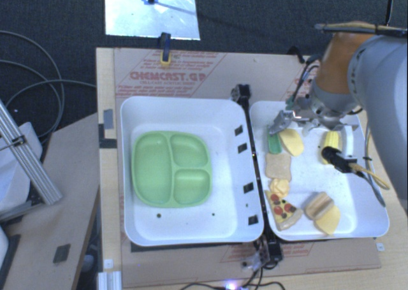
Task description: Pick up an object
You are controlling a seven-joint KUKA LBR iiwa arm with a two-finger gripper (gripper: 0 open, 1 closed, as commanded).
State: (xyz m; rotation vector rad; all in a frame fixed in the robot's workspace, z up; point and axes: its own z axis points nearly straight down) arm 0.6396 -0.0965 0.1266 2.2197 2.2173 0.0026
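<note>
Toy food pieces lie scattered in the right white bin (pixel 377 222) on the desk (pixel 191 69): a pale yellow oval piece (pixel 292 143) and a green strip (pixel 274 144) near the bin's far left corner, a tan square cracker (pixel 278 166) just below them, a pizza slice (pixel 283 210) at the near left edge, a brown bread roll (pixel 318 204) beside it. The metal pincer (pixel 281 120) hangs at the far left corner, just above the green strip, seemingly clear of it; whether it is spread or pressed together I cannot tell. A green divided plastic plate (pixel 171 169) sits in the left white bin (pixel 146 113).
</note>
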